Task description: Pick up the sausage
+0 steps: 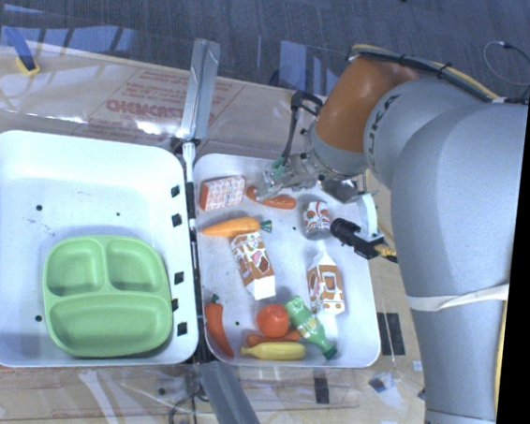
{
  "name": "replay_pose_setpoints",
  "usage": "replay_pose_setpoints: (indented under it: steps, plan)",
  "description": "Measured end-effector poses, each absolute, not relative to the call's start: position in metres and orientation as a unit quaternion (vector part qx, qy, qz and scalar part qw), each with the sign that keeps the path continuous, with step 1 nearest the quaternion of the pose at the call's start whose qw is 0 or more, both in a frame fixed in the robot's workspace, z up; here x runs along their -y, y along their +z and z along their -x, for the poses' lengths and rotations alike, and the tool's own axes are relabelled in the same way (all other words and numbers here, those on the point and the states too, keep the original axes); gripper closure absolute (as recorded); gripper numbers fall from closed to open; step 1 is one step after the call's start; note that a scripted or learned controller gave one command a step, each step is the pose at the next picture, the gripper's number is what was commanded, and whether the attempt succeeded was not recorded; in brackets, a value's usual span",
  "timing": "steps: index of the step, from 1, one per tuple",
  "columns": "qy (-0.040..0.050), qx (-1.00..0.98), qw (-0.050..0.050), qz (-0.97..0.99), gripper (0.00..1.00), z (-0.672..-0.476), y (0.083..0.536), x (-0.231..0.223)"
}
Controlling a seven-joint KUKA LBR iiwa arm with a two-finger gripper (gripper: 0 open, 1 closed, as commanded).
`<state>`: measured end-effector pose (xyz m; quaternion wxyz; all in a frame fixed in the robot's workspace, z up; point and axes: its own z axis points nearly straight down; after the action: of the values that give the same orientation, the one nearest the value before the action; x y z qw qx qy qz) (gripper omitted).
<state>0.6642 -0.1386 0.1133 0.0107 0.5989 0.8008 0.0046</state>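
Lying just below claw (285, 176), touching its tips: sausage (274, 200), R bin's (368, 302) far end; claw state unclear.

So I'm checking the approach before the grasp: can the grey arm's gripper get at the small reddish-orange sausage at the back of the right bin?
Probably yes. The gripper sits right over the reddish-orange sausage, with nothing lying on it; the orange carton beside it stays apart.

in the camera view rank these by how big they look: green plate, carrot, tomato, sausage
1. green plate, by far the largest
2. carrot
3. sausage, partly hidden under the tool, so its place next to the tomato is unsure
4. tomato
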Motion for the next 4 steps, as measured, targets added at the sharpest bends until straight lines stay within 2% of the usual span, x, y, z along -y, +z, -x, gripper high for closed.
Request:
replay_pose_setpoints:
  steps: [1, 2, 3, 4]
  plan:
    - [0.0045, -0.801, 0.011, -0.599, 0.0, -0.664, 0.113, 0.139]
    - [0.0052, -0.802, 0.013, -0.597, 1.0, -0.665, 0.124, 0.138]
    - [-0.0006, -0.804, 0.0, -0.595, 1.0, -0.657, 0.119, 0.116]
    - [-0.0002, -0.879, 0.0, -0.477, 1.0, -0.57, 0.092, 0.15]
